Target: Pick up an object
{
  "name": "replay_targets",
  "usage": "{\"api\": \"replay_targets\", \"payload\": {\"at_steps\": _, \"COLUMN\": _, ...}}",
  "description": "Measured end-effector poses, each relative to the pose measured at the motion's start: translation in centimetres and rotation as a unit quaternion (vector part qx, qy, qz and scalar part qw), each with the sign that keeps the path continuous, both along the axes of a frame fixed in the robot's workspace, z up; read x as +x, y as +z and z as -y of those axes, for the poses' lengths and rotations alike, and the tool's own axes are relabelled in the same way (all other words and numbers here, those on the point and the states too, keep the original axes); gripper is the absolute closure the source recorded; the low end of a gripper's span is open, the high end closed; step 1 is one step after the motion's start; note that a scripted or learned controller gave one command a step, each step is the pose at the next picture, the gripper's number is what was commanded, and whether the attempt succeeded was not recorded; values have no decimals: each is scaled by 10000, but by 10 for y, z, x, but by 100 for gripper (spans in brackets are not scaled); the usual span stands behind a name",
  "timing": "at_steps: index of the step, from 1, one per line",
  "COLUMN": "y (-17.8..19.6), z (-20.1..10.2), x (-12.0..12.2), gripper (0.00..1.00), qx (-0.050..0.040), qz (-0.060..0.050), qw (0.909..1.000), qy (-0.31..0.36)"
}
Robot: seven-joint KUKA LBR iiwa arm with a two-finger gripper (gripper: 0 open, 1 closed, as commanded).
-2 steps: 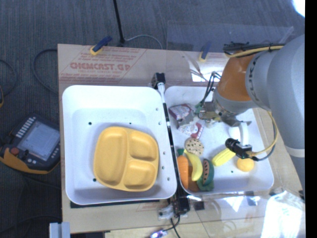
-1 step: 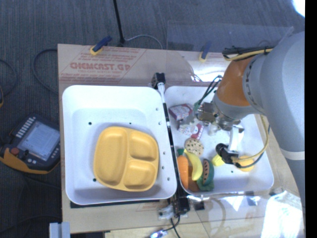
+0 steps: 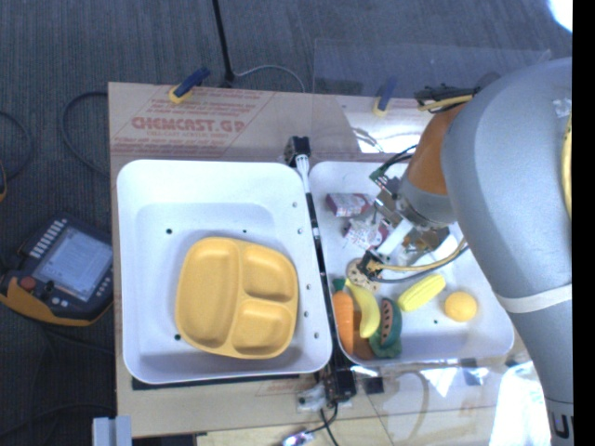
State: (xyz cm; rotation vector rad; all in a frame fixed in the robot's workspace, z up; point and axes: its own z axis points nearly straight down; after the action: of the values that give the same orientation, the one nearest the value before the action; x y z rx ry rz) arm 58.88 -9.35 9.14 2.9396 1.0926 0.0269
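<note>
Dark carpet around a cardboard-topped bench.
A teach pendant lies on the floor at left, black cables trail across it, and bright glare whitens the upper right corner.

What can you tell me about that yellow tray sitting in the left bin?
The yellow tray looks like smooth moulded plastic with rounded corners. It has three shallow compartments: one large one on the left and two smaller ones on the right. It lies flat, right side up and turned slightly askew, on the floor of the left bin, toward the near side. Its compartments hold nothing, and no other object touches it.
</note>
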Motion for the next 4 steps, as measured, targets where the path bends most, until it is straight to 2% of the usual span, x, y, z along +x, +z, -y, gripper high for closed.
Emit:
{"api": "replay_targets", "payload": {"at_steps": 1, "y": -4, "z": 8, "x": 64, "gripper": 0, "qx": 6, "qz": -204, "qw": 9948, "qy": -994}}
{"api": "replay_targets", "payload": {"at_steps": 2, "y": -4, "z": 3, "x": 30, "gripper": 0, "qx": -14, "qz": -37, "qw": 9809, "qy": -1945}}
{"api": "replay_targets", "payload": {"at_steps": 3, "y": 4, "z": 3, "x": 29, "gripper": 100, "qx": -22, "qz": -82, "qw": 9811, "qy": -1934}}
{"api": "replay_targets", "payload": {"at_steps": 4, "y": 221, "z": 18, "x": 39, "gripper": 100, "qx": 0, "qz": -106, "qw": 9773, "qy": -2118}}
